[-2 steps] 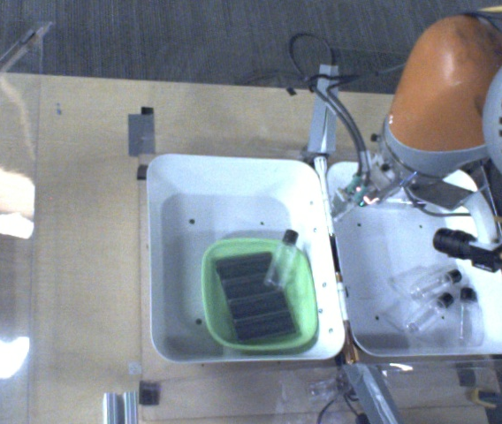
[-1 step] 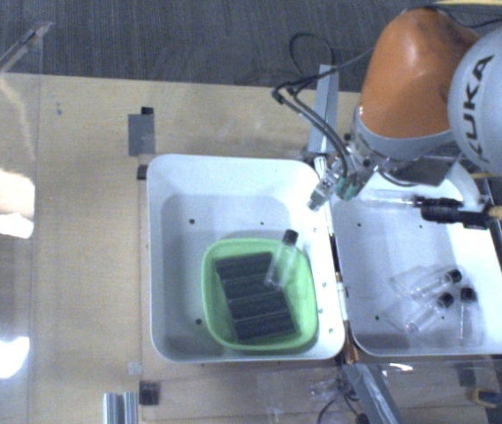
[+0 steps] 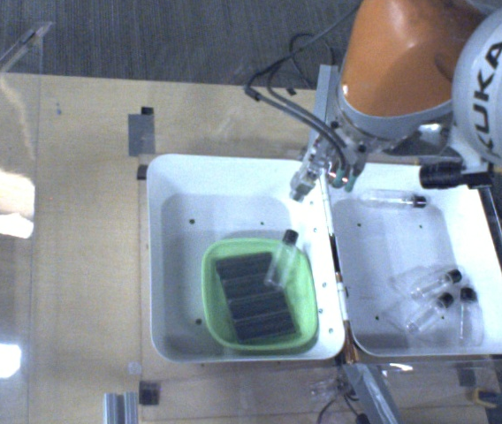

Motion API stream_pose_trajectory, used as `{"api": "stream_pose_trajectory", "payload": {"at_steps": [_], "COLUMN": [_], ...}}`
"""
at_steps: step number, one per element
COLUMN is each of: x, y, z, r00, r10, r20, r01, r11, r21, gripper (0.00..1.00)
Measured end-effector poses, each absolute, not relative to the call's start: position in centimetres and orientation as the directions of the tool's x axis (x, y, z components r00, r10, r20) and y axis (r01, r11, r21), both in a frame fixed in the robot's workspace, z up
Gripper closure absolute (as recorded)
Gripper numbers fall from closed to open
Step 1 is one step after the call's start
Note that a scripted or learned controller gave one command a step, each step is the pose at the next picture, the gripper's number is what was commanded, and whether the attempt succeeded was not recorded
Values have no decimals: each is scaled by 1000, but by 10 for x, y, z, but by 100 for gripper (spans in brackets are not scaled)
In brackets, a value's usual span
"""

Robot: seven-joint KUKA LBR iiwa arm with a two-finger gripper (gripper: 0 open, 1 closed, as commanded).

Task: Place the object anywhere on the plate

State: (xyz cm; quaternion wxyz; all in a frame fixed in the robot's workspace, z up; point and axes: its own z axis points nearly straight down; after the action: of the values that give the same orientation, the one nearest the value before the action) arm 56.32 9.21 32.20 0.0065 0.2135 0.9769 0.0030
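One clear vial [image 3: 281, 260] is seen lying on the green plate [image 3: 212, 276] in the left bin [image 3: 167, 263], so the gripper [image 3: 308, 182], whose finger state cannot be told, is best lifted straight clear.

The KUKA arm [image 3: 463, 69] reaches in from the right of the camera view, its orange band [image 3: 401, 47] bulging large above the wrist and its grey shell lettered KUKA at the far right; black cables [image 3: 282, 87] loop off the wrist toward the upper left. The gripper [image 3: 308, 182] hangs below the wrist, tilted down and to the left; its tip is small and blurred, with nothing seen held in it.
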Motion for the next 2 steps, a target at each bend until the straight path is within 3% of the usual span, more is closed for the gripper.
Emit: {"api": "stream_pose_trajectory", "payload": {"at_steps": [1, 2], "x": [575, 633], "y": [145, 93], "z": [425, 437], "r00": [-995, -986], "r10": [95, -168], "r20": [-16, -14], "r01": [95, -168], "r11": [995, 986], "r21": [7, 1], "gripper": [100, 100]}}
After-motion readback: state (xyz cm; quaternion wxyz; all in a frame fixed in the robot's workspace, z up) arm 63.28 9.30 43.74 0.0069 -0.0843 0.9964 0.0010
